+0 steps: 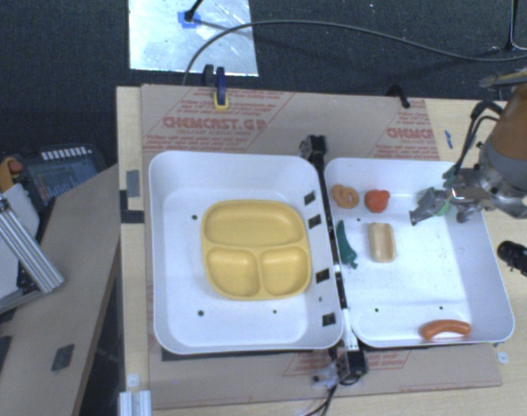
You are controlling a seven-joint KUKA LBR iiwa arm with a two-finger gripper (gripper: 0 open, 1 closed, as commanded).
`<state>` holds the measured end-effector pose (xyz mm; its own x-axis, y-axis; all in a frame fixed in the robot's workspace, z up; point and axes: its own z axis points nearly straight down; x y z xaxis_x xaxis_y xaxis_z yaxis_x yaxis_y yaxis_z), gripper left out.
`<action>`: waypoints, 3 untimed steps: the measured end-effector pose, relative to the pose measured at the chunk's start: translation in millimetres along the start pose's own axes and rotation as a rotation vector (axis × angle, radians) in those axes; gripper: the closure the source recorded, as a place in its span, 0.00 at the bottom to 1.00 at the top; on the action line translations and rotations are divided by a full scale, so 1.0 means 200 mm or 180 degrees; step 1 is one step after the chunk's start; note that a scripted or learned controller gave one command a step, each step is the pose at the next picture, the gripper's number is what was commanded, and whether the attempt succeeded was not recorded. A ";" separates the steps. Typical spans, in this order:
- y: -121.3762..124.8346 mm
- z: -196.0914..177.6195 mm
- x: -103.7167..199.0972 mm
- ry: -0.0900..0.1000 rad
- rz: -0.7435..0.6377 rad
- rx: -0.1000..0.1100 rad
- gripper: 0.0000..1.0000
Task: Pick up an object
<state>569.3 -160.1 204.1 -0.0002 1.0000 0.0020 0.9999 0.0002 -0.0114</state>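
Right white bin (480, 276); pincer (430, 206) above it, beside tomato (378, 200)

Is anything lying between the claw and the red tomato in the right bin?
Nothing visible does. The claw hangs over bare white floor of the right bin, and the red tomato sits to its left with open floor between them. The orange piece lies beyond the tomato.

The arm (517, 150) is grey metal with an orange band above its wrist. A thin dark cable loops along that band. Its gripper (430, 204) is grey, with a small green patch near the wrist.
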 end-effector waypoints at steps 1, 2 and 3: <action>0.01 -0.04 0.00 -0.0008 -0.0010 -0.0040 0.00; 0.00 0.20 -0.04 -0.0007 -0.0002 -0.0033 0.00; -0.05 0.48 -0.04 -0.0005 -0.0002 -0.0029 0.00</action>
<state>557.9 -168.6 108.7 -0.0008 1.0000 0.0004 1.0000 0.0008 -0.0022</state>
